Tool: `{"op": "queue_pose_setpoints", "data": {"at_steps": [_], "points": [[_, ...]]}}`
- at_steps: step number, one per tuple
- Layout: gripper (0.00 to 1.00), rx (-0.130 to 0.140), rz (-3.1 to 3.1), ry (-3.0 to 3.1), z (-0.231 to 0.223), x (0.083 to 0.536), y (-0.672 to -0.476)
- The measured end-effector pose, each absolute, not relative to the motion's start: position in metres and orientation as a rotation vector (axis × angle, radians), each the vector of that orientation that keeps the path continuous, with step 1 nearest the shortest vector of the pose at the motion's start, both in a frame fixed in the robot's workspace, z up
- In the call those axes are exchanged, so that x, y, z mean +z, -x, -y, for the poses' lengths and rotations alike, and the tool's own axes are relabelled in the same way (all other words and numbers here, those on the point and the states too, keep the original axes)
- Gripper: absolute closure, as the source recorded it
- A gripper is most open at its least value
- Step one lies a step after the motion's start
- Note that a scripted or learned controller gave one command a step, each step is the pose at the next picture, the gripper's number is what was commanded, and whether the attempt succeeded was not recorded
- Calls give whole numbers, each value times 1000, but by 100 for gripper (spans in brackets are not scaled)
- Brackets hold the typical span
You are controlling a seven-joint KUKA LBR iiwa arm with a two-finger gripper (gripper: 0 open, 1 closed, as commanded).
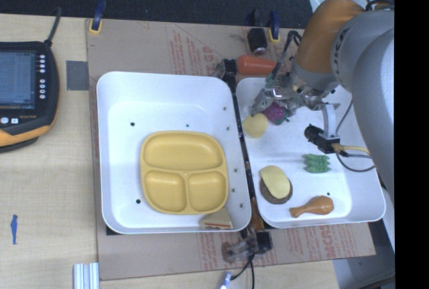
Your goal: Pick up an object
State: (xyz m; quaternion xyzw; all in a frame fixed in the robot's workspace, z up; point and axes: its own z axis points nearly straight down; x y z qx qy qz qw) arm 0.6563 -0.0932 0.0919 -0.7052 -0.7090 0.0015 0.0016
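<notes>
My gripper [275,105] is down in the far left corner of the right bin [362,214]. Directly under it and partly covered by it lies a purple object [275,114]. A pale yellow round fruit [255,125] rests just to its left, against the bin wall. The same bin holds a green piece [316,162], a brown and yellow potato-like piece [275,184] and an orange drumstick [312,206].
The left bin [120,106] holds a yellow divided plate [184,171] and a sandwich slice [216,220] at its front edge. An orange and black item [249,66] lies behind the bins. A tablet pendant [23,93] sits at the far left.
</notes>
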Motion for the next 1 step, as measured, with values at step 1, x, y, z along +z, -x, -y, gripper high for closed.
{"op": "queue_pose_setpoints", "data": {"at_steps": [1], "points": [[100,8,2225,2210,94,102,-656]]}}
